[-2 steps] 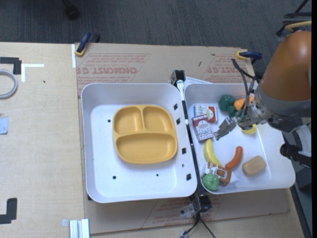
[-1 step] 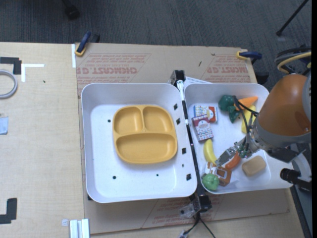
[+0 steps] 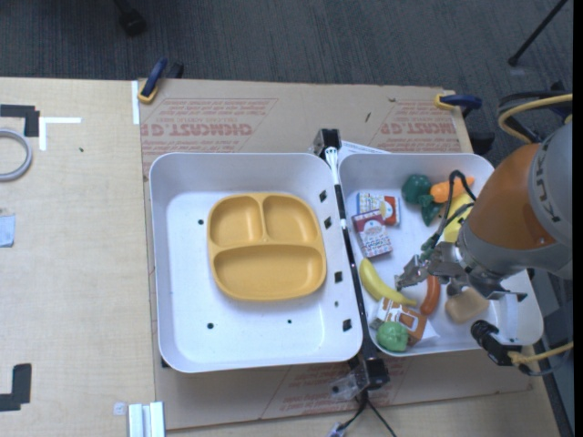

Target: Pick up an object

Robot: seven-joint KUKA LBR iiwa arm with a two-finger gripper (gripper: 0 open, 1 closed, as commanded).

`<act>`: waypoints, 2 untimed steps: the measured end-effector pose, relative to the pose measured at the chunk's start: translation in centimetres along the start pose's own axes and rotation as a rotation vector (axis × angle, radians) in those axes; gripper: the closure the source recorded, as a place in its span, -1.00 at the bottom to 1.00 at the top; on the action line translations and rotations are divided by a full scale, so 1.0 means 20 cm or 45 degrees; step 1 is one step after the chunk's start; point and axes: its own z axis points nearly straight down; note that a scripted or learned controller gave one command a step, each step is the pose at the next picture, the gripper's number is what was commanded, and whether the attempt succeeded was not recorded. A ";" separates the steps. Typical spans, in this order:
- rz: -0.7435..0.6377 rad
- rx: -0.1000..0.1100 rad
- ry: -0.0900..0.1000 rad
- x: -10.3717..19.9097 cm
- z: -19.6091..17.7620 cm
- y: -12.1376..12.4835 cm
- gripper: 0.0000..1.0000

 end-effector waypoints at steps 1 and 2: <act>0.000 -0.001 0.000 0.00 -0.05 0.00 1.00; 0.054 0.000 -0.001 0.29 -0.50 0.20 1.00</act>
